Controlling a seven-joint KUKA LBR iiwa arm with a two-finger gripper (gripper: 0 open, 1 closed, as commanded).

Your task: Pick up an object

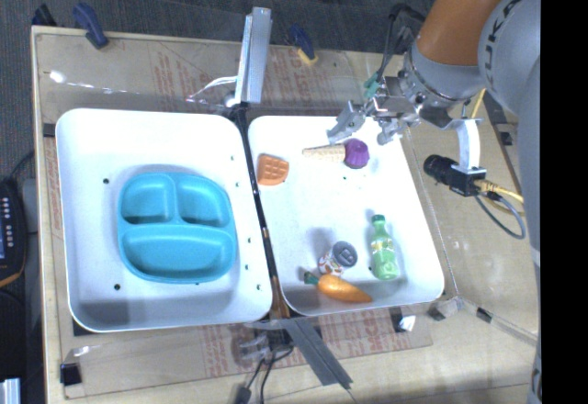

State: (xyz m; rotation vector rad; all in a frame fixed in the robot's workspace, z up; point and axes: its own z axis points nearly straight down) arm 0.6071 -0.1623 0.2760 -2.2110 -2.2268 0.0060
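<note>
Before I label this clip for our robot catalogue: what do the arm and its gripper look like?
The arm is a thick, rounded grey casing with an orange band above the wrist and dark lettering on its side. The gripper is a small metal assembly with two thin silvery fingers and thin wires around it. A black cable loops beside the wrist.

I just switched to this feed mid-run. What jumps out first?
The turquoise divided plate lies in the left bin. The arm's orange band stands out at upper right, with the gripper over the right bin's far edge, near a purple ice-cream cone toy. A green bottle and a carrot lie toward that bin's near edge.
</note>
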